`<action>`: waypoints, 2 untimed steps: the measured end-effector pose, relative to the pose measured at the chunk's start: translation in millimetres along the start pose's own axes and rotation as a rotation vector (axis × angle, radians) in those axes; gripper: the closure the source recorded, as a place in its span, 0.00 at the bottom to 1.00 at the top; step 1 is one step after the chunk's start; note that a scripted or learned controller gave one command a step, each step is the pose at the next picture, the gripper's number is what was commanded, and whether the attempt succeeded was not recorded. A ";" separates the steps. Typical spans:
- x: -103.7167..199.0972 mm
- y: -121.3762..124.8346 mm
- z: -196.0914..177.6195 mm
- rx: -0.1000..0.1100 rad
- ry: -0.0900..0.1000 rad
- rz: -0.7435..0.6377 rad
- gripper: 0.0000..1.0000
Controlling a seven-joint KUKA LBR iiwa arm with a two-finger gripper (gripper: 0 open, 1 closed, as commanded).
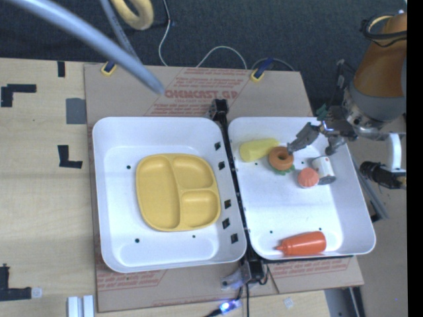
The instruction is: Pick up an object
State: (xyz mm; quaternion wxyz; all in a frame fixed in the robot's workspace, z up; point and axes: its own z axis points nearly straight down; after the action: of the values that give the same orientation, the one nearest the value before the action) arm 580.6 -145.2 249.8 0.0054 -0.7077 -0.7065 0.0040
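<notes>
Gripper [316, 137] over right bin [344, 207] far-right part, fingers spread, nothing between them. Orange bottle-shaped toy [303, 244] lies near front rim, bare floor behind it. Mid-bin: pink ball [308, 177] touching small white cylinder [324, 169]; ring toy, orange on green [281, 158], just beside left finger tip; contact unclear. Yellow lump [256, 149] against ring toy, near divider. Left bin [109, 177] holds yellow compartment tray [177, 191], wide margin all round. Arm [380, 71] cut off at right edge.
</notes>
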 end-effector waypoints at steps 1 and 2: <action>0.4 2.2 -6.6 -0.012 -0.002 -0.003 0.00; -1.6 -7.8 45.6 -0.007 -0.002 -0.002 0.00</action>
State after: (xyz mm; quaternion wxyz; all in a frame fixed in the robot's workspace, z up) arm 572.2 -146.8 204.4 0.0022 -0.7069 -0.7073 0.0023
